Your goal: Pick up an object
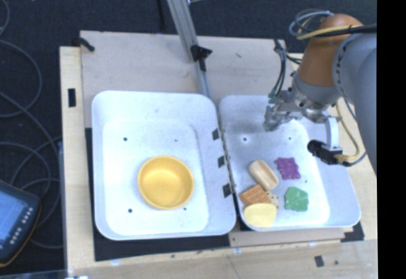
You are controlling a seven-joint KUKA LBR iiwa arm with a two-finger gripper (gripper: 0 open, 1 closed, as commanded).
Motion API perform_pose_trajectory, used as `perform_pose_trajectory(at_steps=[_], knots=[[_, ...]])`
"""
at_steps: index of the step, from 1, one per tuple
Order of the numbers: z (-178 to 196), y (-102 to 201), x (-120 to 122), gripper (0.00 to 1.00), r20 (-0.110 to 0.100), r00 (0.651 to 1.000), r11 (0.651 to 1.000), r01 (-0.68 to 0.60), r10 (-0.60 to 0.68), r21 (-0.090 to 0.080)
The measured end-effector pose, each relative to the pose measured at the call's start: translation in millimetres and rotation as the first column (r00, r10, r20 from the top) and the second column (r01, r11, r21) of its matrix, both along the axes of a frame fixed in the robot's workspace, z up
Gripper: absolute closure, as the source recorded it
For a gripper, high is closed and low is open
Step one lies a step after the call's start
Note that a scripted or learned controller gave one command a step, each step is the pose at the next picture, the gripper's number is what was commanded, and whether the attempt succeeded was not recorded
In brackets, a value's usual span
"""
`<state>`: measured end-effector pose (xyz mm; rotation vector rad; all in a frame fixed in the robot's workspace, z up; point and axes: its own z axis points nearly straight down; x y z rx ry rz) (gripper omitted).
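Tool (274, 120) hangs over the bare far end of the right bin (244, 116), its grip state unreadable from here, well apart from the tan block (262, 174), purple piece (287, 167) and green piece (295, 199) clustered near, presumably awaiting descent.

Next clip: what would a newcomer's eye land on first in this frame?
Probably the yellow bowl, alone in the left bin. Next, the cluster of small items at the near end of the right bin: a tan roll, purple piece, green piece, orange piece and pale yellow piece. The gripper hangs over that bin's far end, apart from them.
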<state>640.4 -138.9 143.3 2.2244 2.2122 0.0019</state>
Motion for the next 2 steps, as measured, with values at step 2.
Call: perform_pose_trajectory(at_steps=[2], knots=[[107.7,2.3,12.3,1.0,0.004,1.0,1.0,-0.01,0.01,0.001]])
